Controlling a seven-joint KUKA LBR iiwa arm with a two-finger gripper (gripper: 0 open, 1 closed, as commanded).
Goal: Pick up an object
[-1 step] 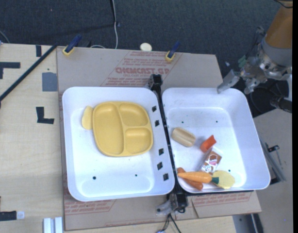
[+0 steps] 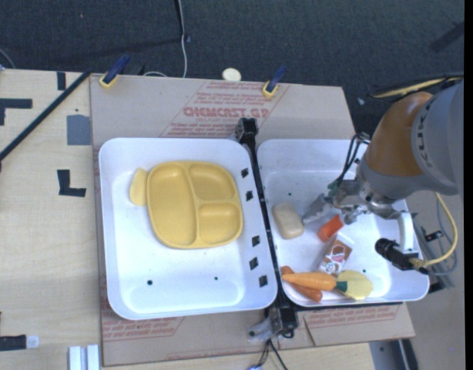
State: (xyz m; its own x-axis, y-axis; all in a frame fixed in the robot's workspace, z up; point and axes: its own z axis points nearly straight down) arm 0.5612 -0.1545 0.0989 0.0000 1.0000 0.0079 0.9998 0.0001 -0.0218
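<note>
the pincer (image 2: 334,213) hangs low in the right bin (image 2: 298,168), its fingers too blurred against the arm to tell whether they are spread or pressed together. a small orange-red piece (image 2: 330,228) lies just under its tip, touching or nearly so; i cannot tell if it is pinched. just left of it rests a beige lump (image 2: 287,220). nearer the front wall lie a small printed packet (image 2: 337,257), a carrot (image 2: 308,281) and a yellow piece with a green end (image 2: 354,286), all close together. the left bin (image 2: 121,268) holds a yellow divided plate (image 2: 195,204) with a pale yellow piece (image 2: 137,186) touching its left edge. black clips (image 2: 250,195) join the bins, which sit on cardboard (image 2: 221,106) over the worktop (image 2: 36,230).
</note>
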